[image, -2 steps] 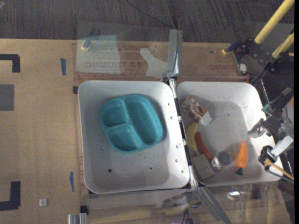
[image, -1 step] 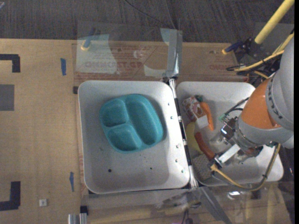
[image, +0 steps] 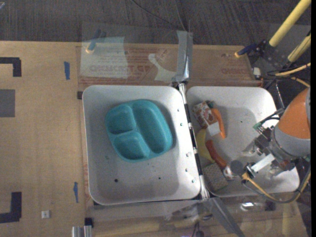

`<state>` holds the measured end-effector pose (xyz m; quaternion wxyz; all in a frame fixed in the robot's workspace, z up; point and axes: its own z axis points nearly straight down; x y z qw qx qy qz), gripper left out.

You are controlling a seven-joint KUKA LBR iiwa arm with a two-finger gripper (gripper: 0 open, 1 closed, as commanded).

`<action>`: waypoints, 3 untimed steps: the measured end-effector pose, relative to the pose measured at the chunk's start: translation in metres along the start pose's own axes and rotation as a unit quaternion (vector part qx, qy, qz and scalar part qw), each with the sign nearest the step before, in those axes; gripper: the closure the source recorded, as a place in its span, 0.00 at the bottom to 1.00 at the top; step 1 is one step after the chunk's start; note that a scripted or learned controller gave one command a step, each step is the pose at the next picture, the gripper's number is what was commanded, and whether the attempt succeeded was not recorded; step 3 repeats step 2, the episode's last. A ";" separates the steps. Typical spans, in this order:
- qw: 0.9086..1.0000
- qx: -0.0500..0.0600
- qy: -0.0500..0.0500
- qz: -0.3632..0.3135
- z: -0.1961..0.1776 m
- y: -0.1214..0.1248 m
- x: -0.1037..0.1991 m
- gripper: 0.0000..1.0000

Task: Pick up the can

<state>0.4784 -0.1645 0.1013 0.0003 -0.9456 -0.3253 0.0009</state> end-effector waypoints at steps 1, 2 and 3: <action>0.987 0.001 -0.001 0.162 -0.011 -0.018 0.055 0.00; 0.980 0.002 0.000 0.199 -0.007 0.047 -0.023 0.00; 0.980 0.002 0.000 0.199 -0.007 0.047 -0.023 0.00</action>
